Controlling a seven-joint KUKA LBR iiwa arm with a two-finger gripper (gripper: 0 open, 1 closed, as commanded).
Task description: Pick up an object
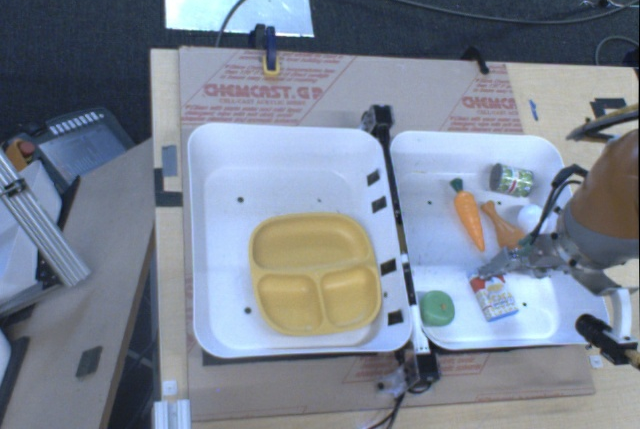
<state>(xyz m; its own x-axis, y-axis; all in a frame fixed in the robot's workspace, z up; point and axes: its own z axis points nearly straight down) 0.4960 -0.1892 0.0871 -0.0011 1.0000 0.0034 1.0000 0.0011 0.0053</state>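
The right bin (432, 157) holds an orange carrot (467, 218), a small green-labelled can (512, 180), a tan-orange piece (504, 226), a white round item (529, 215), a green round piece (436, 308) and a small red-and-white box (495, 300). My gripper (497, 267) reaches in from the right and hangs low over the bin's front right part. It sits just above the red-and-white box and just in front of the tan-orange piece. I see nothing lifted off the bin floor.
The left bin (230, 167) carries a yellow divided plate (315, 272). A black divider with clips (390, 217) runs between the bins. The arm's grey body and orange band (610, 197) cover the right bin's right rim. Cables lie beyond the bench.
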